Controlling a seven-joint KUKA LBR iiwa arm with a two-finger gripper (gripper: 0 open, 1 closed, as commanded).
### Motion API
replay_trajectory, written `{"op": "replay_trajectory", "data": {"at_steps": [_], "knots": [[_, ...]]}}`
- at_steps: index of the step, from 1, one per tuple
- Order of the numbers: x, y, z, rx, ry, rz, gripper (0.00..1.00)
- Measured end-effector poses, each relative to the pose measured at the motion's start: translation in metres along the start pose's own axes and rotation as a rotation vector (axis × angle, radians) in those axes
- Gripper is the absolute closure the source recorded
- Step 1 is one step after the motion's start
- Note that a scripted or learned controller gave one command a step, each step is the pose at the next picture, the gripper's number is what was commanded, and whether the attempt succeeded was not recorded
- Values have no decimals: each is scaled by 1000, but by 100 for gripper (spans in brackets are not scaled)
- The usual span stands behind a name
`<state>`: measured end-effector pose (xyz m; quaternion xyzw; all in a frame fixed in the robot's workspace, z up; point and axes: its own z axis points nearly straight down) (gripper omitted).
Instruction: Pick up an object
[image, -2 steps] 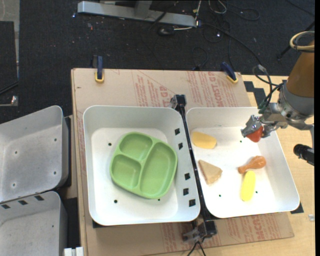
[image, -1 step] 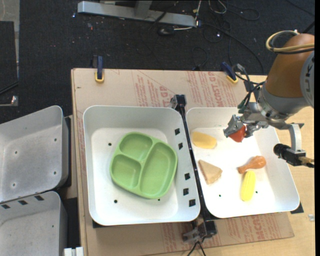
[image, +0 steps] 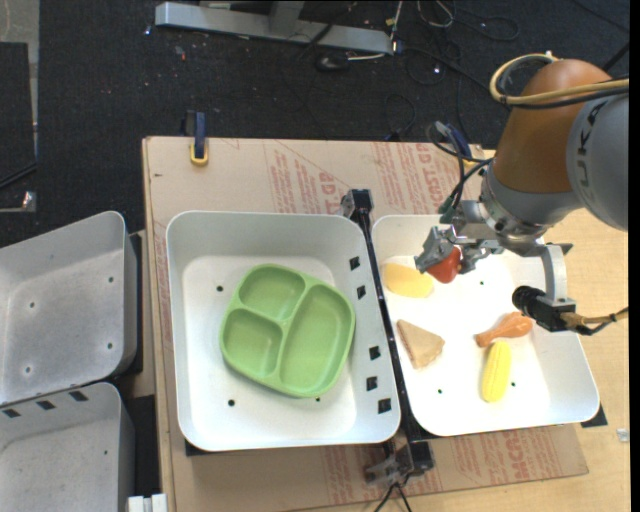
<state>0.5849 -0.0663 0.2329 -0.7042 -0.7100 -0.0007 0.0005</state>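
Gripper (image: 443, 256) over right bin (image: 570, 395), fingers clamped on small red object (image: 446, 264), held just above a pale yellow piece (image: 408, 281). Tan wedge (image: 420, 345), orange piece (image: 504, 328), corn cob (image: 496, 371) lie nearby; green divided plate (image: 288, 329) in left bin (image: 190, 330).

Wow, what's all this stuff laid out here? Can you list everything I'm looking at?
Bins: two, white, side by side on the bench.
Divided plate: one, green, in the left bin.
Lemon-like piece: one, pale yellow, right bin, upper left.
Wedge: one, tan, right bin, near its left wall.
Carrot-like piece: one, orange, right bin.
Corn cob: one, yellow, below the carrot-like piece.
Red object: one, at the pincer's tips.
Clamp: one, yellow and blue, bench's far edge.
Arm: one, grey with an orange band, reaching from the right.
Pincer: one, over the right bin.
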Motion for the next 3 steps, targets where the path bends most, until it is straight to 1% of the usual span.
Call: {"op": "replay_trajectory", "data": {"at_steps": [1,3], "knots": [[59,-11,-5,2,0,-1,100],[163,-12,16,2,-1,0,100]]}}
